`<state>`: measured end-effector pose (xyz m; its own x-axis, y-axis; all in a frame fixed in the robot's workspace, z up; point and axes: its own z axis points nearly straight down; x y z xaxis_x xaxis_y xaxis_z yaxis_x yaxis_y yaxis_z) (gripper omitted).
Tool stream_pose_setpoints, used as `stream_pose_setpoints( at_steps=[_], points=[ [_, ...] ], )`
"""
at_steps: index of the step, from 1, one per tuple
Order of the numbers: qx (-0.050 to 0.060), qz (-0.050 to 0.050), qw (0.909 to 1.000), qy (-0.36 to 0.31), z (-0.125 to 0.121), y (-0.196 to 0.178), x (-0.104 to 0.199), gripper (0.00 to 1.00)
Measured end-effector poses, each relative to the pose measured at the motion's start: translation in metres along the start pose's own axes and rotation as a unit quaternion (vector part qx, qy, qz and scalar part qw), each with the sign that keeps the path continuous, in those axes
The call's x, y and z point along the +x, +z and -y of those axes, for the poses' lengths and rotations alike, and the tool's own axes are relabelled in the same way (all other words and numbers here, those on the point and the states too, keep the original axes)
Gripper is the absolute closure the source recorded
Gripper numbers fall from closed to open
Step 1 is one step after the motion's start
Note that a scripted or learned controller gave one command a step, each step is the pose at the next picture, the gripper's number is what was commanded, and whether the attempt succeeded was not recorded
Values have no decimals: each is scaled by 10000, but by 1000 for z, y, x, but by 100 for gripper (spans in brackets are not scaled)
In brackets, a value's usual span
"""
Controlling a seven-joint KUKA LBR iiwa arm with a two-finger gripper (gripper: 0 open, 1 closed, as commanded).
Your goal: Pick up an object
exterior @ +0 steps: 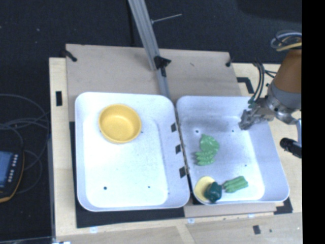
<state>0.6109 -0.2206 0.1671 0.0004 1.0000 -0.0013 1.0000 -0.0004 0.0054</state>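
1. Your tool (pixel 247 120) is hanging over the right bin's (pixel 264 151) upper right corner; you cannot tell its state.
2. A green toy (pixel 207 149) is lying mid-bin, well apart from the tool.
3. A second green piece (pixel 235 184) is sitting near a small yellow cup (pixel 203 187) at the front edge.
4. A yellow bowl (pixel 120 123) is resting in the left bin (pixel 122 187).

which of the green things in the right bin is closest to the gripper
The light green leafy toy in the middle of the right bin is nearest the gripper; the other green piece lies at the front edge.
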Motion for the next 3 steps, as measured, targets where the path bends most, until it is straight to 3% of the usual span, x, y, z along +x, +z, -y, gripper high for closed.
stream_pose_setpoints(
  at_steps=[1,3],
  points=[
    [0,-1,10000,-1,-1,-50,-1,100],
    [24,-7,10000,-16,16,-41,92,100]
  ],
)
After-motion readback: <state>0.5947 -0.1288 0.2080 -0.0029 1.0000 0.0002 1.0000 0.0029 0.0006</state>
